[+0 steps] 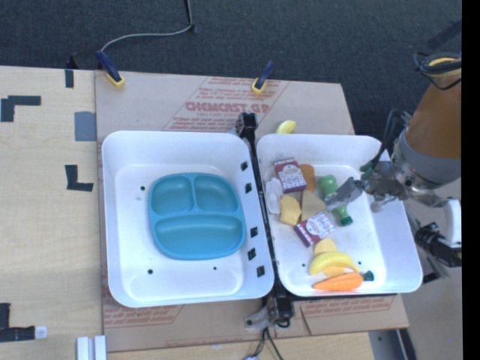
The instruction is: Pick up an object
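The worktop (45, 201) carried two white bins: the left bin (120, 156) held a blue divided plate (198, 214), and the right bin (390, 238) held small toy foods, among them a banana (332, 262), a carrot (339, 281) and a maroon packet (289, 175). The pincer (346, 192) hung low over the right bin beside a green piece (328, 184); whether it was spread or pressed together could not be told.

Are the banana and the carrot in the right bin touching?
Touching. The camera view shows the banana lying directly against the carrot, with no white bin floor visible between them.
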